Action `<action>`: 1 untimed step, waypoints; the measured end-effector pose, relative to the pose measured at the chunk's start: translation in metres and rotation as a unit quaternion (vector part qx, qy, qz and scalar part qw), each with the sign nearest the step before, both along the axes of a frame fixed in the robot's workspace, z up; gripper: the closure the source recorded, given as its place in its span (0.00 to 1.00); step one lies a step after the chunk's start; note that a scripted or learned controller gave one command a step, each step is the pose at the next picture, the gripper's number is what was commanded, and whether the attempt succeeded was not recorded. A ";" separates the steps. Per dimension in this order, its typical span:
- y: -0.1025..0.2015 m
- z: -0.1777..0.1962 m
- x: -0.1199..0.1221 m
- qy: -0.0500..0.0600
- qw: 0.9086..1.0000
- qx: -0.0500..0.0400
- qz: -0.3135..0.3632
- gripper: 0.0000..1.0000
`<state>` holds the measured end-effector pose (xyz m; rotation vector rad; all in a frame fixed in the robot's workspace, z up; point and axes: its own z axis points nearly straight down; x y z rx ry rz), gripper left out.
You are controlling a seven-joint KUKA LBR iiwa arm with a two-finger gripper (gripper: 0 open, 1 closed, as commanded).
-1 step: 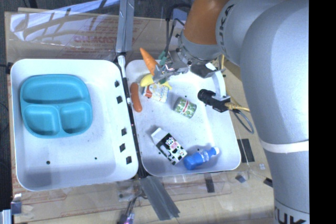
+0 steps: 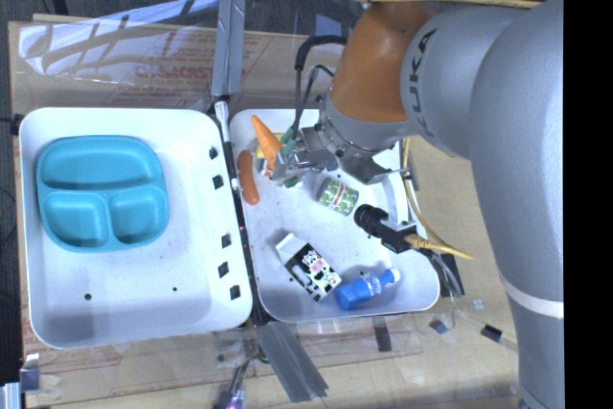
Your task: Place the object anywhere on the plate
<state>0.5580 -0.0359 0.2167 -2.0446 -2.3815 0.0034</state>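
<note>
Looked to be at the picking step, with nothing yet carried across. Found the hand [image 2: 287,163] low in the right bin [image 2: 421,297], just beside the carrot [image 2: 266,137] on its lower side, under the orange-banded wrist of the arm [image 2: 479,62]. Could not tell whether spread or pressed together, the wrist hiding too much; saw nothing plainly pinched.

Judged the carrot to be the likely object, being nearest the hand, and lying on the bin floor, tilted. Noted a sausage [image 2: 249,179] just below the carrot, a green can [image 2: 337,196] near it past the hand, and farther from it a cow-patterned carton [image 2: 311,271] and a blue bottle [image 2: 366,290].

Saw the blue plate [image 2: 101,192] well apart from the carrot, in the left bin [image 2: 124,302] across the rims between.

Called next for a sure closing on the carrot alone, clear of the sausage, then a lift high enough to pass both rims, and a release over any of the plate's compartments.
</note>
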 end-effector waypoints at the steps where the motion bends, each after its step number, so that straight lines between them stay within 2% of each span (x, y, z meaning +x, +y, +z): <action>1: 0.096 -0.001 0.002 -0.001 0.999 0.000 0.040 1.00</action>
